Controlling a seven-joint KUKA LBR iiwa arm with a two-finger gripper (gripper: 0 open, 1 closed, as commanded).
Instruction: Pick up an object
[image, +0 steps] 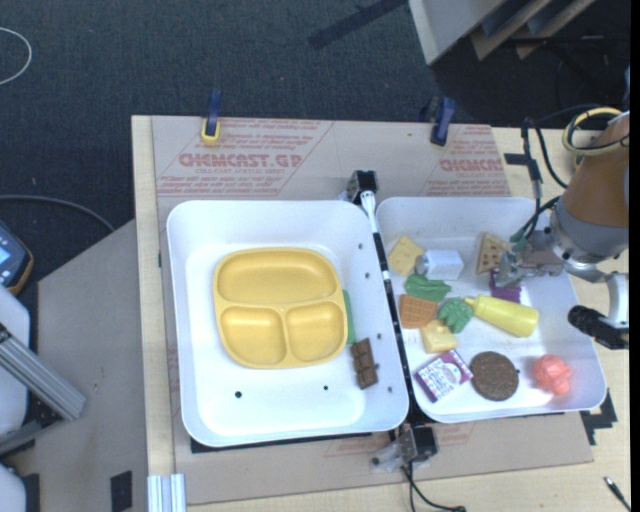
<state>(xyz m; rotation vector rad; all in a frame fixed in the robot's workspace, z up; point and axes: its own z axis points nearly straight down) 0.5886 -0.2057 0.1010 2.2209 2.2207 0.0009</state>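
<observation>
The right bin (590, 395) holds several toy foods: a yellow squash-like piece (508, 315), a brown round cookie (494, 375), a pink-red fruit (551, 373), a purple-and-white packet (441, 375), a green leafy piece (455, 314), an orange cube (417, 309), a yellow cheese wedge (405, 254), a white-grey can (440, 264) and a tan cracker (489, 252). My gripper (514, 270) is low in this bin's upper right, just right of the cracker and directly above a small purple piece (505, 293). Nothing is visibly held.
The left bin (190, 240) carries a yellow three-compartment plate (278, 305), with a brown chocolate piece (363, 362) by its lower right. The grey arm with its orange band (598, 190) comes in over the right bin's far right edge. Clamps stand along the bench's back.
</observation>
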